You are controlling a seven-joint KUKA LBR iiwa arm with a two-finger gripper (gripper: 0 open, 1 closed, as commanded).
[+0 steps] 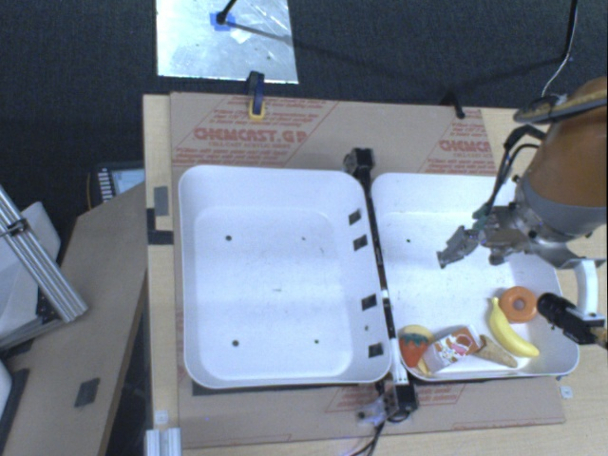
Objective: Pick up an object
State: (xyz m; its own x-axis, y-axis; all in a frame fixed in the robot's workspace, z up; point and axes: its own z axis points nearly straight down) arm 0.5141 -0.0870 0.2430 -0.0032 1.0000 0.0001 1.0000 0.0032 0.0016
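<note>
Gripper (454,251) hangs over the middle of the right bin (418,207), fingers pointing toward the divider between the bins; how far open they are I cannot tell at this angle, and nothing is visibly between them. Objects sit bunched along the right bin's near edge and near-right corner: banana (508,331), orange ring-shaped toy (519,303) just beside it toward the far side, small printed packet (453,348), round orange-red toy (415,344) at the near-left corner of that bin. Left bin (271,274) carries no objects. Key relation: all targets lie toward the near edge from the gripper, apart from it, banana's long axis running roughly far-to-near with a slant toward the right edge, so the likely next move is a shift nearward then down
</note>
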